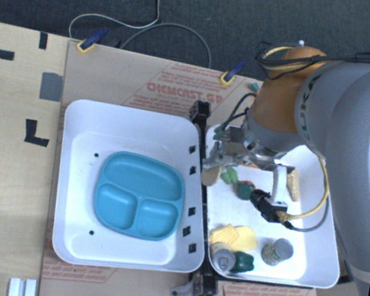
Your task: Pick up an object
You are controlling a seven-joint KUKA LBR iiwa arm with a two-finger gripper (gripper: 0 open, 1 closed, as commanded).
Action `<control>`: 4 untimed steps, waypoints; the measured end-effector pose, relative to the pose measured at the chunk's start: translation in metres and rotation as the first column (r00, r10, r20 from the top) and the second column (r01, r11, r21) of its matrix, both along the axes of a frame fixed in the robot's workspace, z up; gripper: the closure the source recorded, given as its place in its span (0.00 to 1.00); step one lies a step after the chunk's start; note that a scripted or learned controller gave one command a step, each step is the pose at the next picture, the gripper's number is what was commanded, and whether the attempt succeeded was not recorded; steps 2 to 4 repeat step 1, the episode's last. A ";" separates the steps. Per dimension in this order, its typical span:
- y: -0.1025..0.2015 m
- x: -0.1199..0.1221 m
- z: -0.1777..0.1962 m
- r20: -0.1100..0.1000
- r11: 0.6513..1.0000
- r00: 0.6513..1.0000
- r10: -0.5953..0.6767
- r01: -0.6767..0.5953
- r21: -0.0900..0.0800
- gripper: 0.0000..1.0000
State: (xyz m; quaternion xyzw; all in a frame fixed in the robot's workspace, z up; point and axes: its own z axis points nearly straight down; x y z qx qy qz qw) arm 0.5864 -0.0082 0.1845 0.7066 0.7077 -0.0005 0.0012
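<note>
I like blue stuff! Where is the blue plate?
The blue plate lies in the middle of the left white bin, across the divider from the gripper.

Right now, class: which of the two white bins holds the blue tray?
The left bin. The blue tray lies in it alone, while the right bin holds small items under the arm.
</note>
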 end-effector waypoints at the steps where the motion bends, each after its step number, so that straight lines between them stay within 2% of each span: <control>1: 0.030 -0.005 -0.001 -0.004 1.000 1.000 0.001 -0.001 0.003 1.00; 4: 0.030 -0.005 -0.001 -0.004 1.000 1.000 0.001 -0.001 0.003 1.00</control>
